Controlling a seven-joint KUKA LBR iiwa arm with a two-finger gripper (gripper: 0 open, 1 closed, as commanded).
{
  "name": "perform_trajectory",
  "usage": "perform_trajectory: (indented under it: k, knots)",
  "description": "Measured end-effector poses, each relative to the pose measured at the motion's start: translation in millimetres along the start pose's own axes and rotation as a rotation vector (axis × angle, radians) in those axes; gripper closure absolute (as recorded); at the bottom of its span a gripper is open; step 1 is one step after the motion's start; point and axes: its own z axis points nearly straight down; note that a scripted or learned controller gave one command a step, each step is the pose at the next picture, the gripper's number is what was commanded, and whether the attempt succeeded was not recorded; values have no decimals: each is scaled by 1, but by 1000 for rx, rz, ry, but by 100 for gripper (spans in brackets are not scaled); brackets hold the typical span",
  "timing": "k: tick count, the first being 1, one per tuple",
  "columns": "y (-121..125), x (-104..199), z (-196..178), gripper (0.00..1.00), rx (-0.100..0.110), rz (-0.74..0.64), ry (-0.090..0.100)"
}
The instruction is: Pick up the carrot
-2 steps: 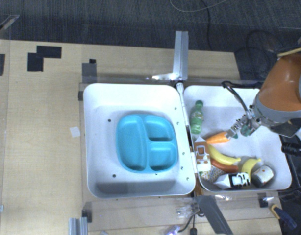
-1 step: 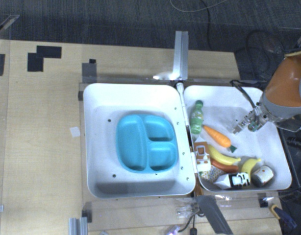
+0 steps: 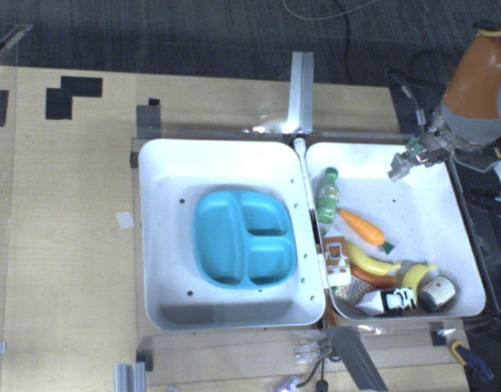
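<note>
Fingers of the gripper (image 3: 404, 162) are too small and blurred to judge; whether they are parted or closed cannot be told, and nothing shows between them. It hangs over the far right corner of the right bin (image 3: 434, 188), on the grey arm (image 3: 479, 96) with its orange band, which enters from the right edge.

Lying well apart from the gripper, the carrot (image 3: 363, 228) sits in the middle of the right bin, slanted, its orange body smooth and tapered with a green tuft at the lower right end. White floor lies bare between it and the far and right walls, so the open room is on that side. Toward the near wall the bin is crowded: a green bottle (image 3: 326, 194) lies along the left wall just beside the carrot's tip, a yellow banana (image 3: 373, 261) curves just below the carrot, and a small carton (image 3: 336, 262) stands against the left wall. A lemon (image 3: 417, 275) and a dull grey ball-like thing (image 3: 437, 292) rest in the near right corner.

Beside it, the left bin (image 3: 165, 219) holds a glossy blue divided tray (image 3: 244, 237) with rounded corners, white floor all around it. Both bins are shallow, with rounded rims, on a pale wooden bench (image 3: 63, 243). Dark carpet (image 3: 152, 6) lies beyond, with a thin cable (image 3: 340, 11) looped across it.
</note>
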Motion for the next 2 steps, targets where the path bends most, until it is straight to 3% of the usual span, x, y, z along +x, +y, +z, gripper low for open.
perform_trajectory:
  k: [1,2]
  knots:
    - [0,0,0,0,0,0,0]
    - [22,31,37,0,2,218,1]
